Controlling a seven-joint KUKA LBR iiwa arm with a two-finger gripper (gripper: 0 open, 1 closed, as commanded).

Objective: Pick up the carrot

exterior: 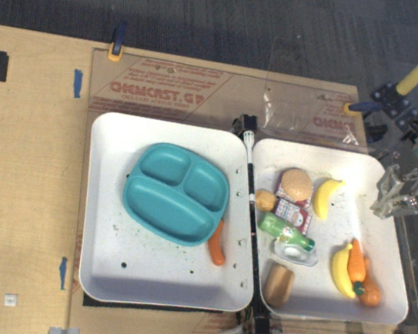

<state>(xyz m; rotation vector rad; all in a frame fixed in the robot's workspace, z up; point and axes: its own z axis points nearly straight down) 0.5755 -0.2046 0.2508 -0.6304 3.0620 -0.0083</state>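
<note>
The hand [397, 197] hangs over the right rim of the right bin [400, 265], about level with the bin's upper half. It is a blur of pale metal, and I cannot tell whether it is open or closed; nothing can be seen held in it. Below and left of it lies a patch of bare white floor, the widest open room in this bin.

The carrot [357, 260] lies lower down in the same bin, near the right wall and well apart from the hand. It rests slantwise against a banana [340, 272], touching it along its right side. A small orange lump [370, 295] sits just beside the carrot's lower end, close to the bin's lower right corner. The wall is near on that side, and the way in from above looks open.

A second banana [325, 197] lies near the top of the bin. Left of it the things crowd together: a round bun [296, 182], a red and white packet [292, 212], a green bottle [284, 229] and a brown cylinder [279, 283], all toward the divide between the bins.

In the left bin [105, 209] a teal divided plate [178, 194] takes up the middle. A slim orange stick [216, 247] lies at the plate's lower right edge, near the divide. The brown worktop [21, 173] runs around both bins.
</note>
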